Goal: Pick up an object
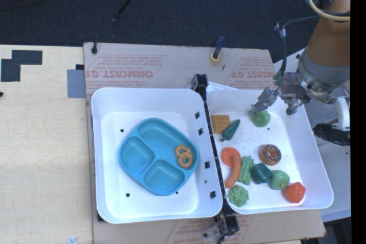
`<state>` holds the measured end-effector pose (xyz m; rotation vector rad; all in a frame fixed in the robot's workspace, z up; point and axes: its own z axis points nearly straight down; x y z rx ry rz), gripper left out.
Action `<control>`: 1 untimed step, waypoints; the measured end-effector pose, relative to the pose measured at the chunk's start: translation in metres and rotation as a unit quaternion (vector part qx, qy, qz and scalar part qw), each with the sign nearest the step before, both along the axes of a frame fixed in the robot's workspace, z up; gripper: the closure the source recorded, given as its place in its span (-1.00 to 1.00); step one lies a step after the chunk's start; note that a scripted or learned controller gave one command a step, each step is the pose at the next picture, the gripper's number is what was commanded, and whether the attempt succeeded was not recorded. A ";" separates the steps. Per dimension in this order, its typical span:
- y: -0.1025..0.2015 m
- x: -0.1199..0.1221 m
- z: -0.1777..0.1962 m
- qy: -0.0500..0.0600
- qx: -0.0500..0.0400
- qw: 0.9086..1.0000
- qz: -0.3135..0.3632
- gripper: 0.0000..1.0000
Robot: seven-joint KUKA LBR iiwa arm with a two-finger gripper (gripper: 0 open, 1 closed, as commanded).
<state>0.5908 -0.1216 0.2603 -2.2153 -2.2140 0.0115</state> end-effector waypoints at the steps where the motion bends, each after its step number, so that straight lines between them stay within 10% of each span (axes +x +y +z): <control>1: 0.000 0.002 0.005 -0.004 -0.001 1.000 0.001 -1.00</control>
